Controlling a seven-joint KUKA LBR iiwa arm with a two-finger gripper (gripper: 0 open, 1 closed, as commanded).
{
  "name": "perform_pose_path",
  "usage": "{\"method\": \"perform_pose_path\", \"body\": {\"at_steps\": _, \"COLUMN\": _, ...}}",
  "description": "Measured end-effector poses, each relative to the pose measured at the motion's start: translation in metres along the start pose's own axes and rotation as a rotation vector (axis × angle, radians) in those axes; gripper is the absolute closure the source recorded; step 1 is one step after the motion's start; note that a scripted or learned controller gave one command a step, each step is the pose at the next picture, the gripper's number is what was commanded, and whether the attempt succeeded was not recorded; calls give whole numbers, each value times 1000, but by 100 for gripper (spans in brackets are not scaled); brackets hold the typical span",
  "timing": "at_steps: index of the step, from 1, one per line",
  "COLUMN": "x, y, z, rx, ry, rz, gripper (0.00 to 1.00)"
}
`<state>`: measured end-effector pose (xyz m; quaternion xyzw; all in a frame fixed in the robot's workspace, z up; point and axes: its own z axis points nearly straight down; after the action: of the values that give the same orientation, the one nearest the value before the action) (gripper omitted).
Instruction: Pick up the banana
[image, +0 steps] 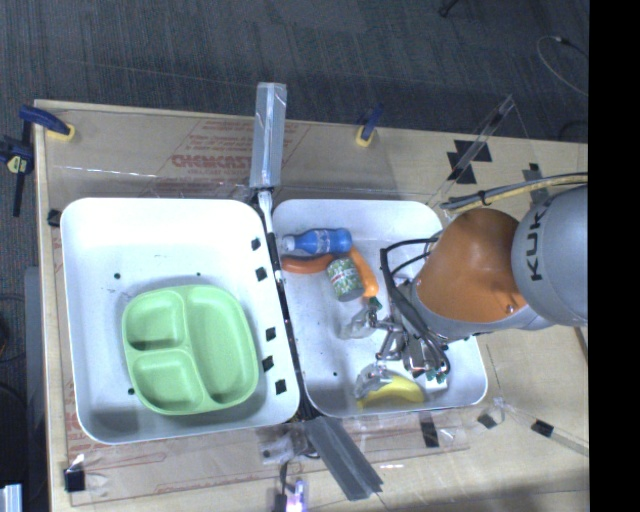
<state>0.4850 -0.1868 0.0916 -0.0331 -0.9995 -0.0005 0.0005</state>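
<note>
Banana (395, 392) against right bin's (330, 215) near wall | jaws (385, 372) grip: cannot tell

Dark grey carpet floor (150, 50) behind a light wooden bench (400, 160); blue clamps (45, 122) at its left edge, bright even light from above.

Arm (500, 265) reaches in low, wrist bent downward

banana (396, 392): its upper left part hidden under the gripper (378, 374)
gripper fingers: too small and cluttered to tell their spread
arm (500, 270): cut off toward the right
carrot (305, 265): middle covered by a small can (345, 278)
</note>
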Motion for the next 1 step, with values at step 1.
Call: {"method": "perform_pose_path", "body": {"at_steps": 1, "x": -43, "y": -15, "z": -1, "rx": 1, "ry": -3, "rz": -216, "gripper": 0}}
